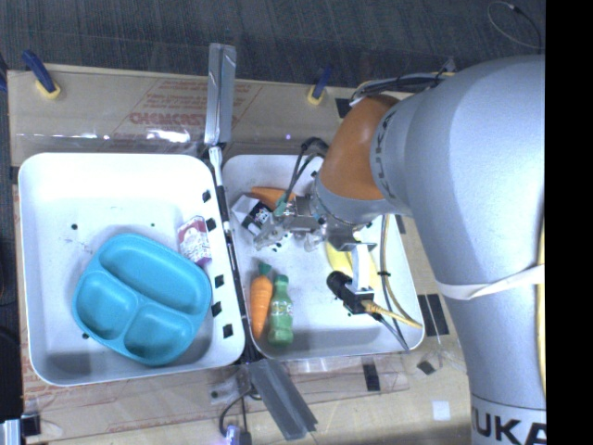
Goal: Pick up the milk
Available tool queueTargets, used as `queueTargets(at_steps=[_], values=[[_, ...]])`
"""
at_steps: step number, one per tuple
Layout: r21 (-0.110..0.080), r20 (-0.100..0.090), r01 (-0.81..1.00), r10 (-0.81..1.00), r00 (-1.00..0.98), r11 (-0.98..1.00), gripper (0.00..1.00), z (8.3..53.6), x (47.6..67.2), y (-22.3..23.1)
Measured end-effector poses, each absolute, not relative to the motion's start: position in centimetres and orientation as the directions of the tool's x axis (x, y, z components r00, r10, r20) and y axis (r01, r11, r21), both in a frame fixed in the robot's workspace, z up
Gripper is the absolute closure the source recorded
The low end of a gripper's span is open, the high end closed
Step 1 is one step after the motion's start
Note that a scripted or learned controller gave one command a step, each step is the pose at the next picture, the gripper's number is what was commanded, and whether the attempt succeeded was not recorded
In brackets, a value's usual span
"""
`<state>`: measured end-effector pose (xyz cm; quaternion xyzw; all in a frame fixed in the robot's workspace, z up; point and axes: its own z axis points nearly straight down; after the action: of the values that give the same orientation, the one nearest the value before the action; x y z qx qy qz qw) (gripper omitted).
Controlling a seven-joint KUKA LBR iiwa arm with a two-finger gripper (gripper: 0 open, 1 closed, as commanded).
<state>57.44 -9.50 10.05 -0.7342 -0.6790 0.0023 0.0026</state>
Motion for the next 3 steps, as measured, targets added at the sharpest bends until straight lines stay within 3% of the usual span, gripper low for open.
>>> queueTargets(at_steps=[1, 2, 3], values=[[-0.01, 0.0, 0.997, 0.997, 0.075, -0.075, 1.0, 10.9, 57.4, -9.4], [-0.001, 0.0, 0.999, 0.999, -0.048, 0.048, 1.0, 22.2, 52.9, -15.6], [-0.002, 0.0, 0.999, 0.999, -0.049, 0.049, 0.0, 22.2, 52.9, -15.6]])
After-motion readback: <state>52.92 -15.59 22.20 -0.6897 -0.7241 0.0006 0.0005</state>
